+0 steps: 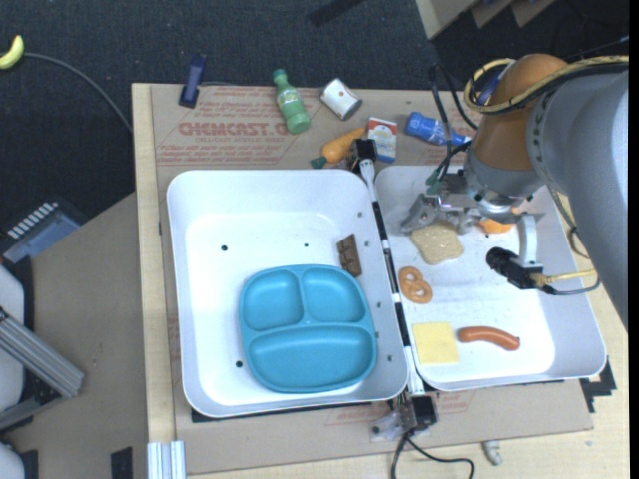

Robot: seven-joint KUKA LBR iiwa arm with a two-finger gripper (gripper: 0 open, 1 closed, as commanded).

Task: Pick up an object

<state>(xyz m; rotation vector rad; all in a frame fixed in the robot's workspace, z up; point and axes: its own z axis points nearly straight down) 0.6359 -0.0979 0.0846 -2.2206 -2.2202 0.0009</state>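
— Two bins are sitting side by side, and the pincer (439,213) is hanging low at the far end of the right bin (574,352). Is it gripping anything?

— I cannot tell; the wrist is covering that part. It is hovering right at the far edge of a pale bread-like slice (439,243), which I am judging to be the thing it is going for.

— How should it be doing this step well?

— It should be centring over the slice and coming down squarely, since a flat piece lying on the bin floor is giving little to bite on. It should also be staying away from the divider between the bins and from the small orange piece (494,226) just right of it.

— What else is lying nearby?

— A pretzel (415,285) just nearer and to the left, then a yellow cheese square (436,343) and a sausage (488,338) at the near end. In the left bin (200,267) a blue divided plate (306,327) and a small brown piece (349,255) are resting.

— Any writing?

— Red letters on the worktop (240,128) board are reading roughly "CHEMCAST". A green bottle (292,103), a small carton (381,138) and a blue bottle (429,128) are lying at the far side, but their labels are too small to read.
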